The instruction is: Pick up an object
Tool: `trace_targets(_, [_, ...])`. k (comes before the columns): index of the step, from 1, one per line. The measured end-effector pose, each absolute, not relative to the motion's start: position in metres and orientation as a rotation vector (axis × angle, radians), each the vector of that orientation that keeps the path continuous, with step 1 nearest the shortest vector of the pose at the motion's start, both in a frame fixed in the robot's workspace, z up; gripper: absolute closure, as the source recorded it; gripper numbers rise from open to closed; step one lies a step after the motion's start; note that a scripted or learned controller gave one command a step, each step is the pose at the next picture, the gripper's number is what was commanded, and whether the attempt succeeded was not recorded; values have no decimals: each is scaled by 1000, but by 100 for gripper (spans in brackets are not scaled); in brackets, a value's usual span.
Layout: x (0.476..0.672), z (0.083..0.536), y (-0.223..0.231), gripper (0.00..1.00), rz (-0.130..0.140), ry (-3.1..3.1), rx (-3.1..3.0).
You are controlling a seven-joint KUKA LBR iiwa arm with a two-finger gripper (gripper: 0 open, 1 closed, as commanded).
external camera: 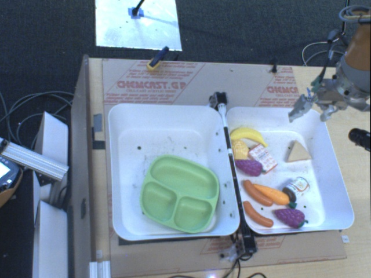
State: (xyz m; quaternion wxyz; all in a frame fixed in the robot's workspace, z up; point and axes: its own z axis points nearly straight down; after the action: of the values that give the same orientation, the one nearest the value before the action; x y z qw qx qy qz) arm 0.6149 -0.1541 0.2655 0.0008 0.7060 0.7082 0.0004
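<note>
- So, left to right: we see the left bin (pixel 124 120) on the worktop (pixel 174 80) carrying a green divided plate (pixel 179 194), three compartments, sitting toward the bin's near side.
- Right bin (pixel 336 172) touches the left one along the centre seam and holds all the small items.
- Along its left wall we see a banana (pixel 249 135) at the far end, with a corn cob (pixel 239 150) just under it and a purple bunch of grapes (pixel 248 167) below that.
- A small red-and-white packet (pixel 262 157) lies just beside the grapes, touching or nearly touching.
- Mid-bin: an orange carrot (pixel 272 193) next to a sausage (pixel 255 193); a second sausage (pixel 257 214) sits nearer the front rim.
- A small jar (pixel 297 186) lies on its side by the carrot tip; a second purple grape bunch (pixel 290 216) is near the front.
- A tan wedge (pixel 298 152) sits apart, toward the far right of the bin.
- Gripper (pixel 311 109) hangs above the right bin's far right corner, fingers spread apart, nothing between them, well clear of every item.
</note>
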Motion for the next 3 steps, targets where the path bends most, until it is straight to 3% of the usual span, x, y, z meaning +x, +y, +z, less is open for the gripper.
trace_targets(1, [552,234,-111,0,0,2226,2217])
trace_targets(2, [500,148,-97,0,0,2223,2221])
trace_targets(3, [562,84,-87,0,2,2224,2217])
